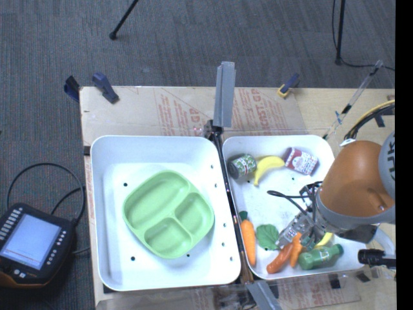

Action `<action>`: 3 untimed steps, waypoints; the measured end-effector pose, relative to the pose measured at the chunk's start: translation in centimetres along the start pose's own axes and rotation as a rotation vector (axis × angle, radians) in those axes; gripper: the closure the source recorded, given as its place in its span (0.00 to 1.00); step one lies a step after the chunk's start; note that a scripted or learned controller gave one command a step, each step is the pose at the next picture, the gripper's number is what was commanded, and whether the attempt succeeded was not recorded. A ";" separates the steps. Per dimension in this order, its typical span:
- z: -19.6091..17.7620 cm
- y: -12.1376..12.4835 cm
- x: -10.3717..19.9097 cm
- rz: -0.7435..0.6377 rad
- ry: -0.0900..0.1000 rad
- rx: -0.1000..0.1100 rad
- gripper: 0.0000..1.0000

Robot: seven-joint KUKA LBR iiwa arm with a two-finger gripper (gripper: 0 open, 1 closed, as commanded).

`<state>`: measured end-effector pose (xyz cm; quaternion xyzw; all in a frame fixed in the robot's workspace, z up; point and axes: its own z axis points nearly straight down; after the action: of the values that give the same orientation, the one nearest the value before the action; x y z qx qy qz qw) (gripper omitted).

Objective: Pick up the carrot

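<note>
An orange carrot (pixel 248 242) with a green top lies along the left wall of the right bin (pixel 322 142), pointing toward the front. Two smaller orange carrot-like pieces (pixel 287 256) lie side by side near the front of that bin. My gripper (pixel 304 230) hangs low over the front right part of the bin, just above and right of the small orange pieces and well right of the long carrot. The orange wrist band (pixel 352 179) hides much of the gripper from this angle.
The right bin also holds a green leafy toy (pixel 266 236), a green bottle (pixel 321 258), a yellow piece (pixel 324 239), a banana (pixel 269 166), a can (pixel 242 166) and a red packet (pixel 301 161). A green divided plate (pixel 169 214) lies in the left bin (pixel 103 173).
</note>
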<state>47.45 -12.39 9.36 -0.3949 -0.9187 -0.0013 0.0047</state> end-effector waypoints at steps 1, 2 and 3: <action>-9.2 1.8 1.8 -0.161 -0.006 0.000 1.00; -9.2 1.7 1.8 -0.158 -0.006 0.000 0.00; -0.7 -1.2 -1.3 0.005 -0.004 0.000 0.00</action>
<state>47.51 -14.13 10.09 -0.3974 -0.9176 -0.0006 0.0028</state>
